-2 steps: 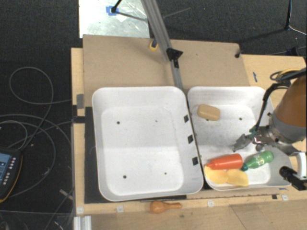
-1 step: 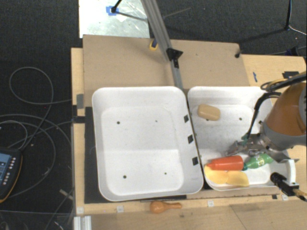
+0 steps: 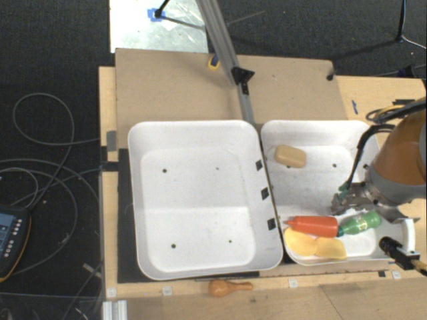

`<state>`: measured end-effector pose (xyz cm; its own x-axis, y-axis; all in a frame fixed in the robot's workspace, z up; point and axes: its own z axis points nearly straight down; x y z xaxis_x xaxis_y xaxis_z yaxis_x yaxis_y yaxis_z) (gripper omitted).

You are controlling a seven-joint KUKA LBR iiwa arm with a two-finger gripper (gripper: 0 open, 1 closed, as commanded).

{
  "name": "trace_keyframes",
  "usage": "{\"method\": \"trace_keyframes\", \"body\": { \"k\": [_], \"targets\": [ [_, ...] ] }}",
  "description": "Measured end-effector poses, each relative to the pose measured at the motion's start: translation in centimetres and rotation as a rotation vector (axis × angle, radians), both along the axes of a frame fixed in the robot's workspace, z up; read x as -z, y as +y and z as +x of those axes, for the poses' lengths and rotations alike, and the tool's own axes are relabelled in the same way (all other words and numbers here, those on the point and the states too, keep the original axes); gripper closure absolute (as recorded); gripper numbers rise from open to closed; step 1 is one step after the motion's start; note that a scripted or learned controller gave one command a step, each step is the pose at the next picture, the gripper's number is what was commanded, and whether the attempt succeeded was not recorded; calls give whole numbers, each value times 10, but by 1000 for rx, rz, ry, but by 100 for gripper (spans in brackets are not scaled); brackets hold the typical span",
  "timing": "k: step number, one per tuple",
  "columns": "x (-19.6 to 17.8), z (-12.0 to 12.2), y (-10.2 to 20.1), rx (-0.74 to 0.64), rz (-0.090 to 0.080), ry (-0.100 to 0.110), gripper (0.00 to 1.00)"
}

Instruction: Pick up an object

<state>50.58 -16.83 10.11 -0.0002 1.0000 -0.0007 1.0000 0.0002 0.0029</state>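
We found the things gathered in the right bin (image 3: 313, 139): a carrot (image 3: 313, 226) with a green top (image 3: 358, 224) lying across the near end, two pale yellow pieces (image 3: 315, 247) just beside it toward the front wall, and a tan lump (image 3: 291, 156) well apart near the far wall. The left bin (image 3: 193, 145) sat beside it on the counter (image 3: 167, 79), and a small orange-brown toy (image 3: 229, 287) lay outside, in front of the bins. The tool (image 3: 347, 202) hung low over the carrot's green end, and we could not tell how it was set. We judged the carrot a light, stiff, smooth toy, likely to roll or slip, so the straight orange middle looked the best place to grip, crosswise.
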Motion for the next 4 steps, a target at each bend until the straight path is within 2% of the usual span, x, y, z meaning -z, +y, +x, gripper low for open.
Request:
{"method": "trace_keyframes", "body": {
  "k": [2,3,4],
  "targets": [
    [-99,10,-12,-5,-3,-5,100],
    [-107,11,-12,-5,-1,-1,100],
    [-102,21,36,-9,2,1,100]
  ]
}}
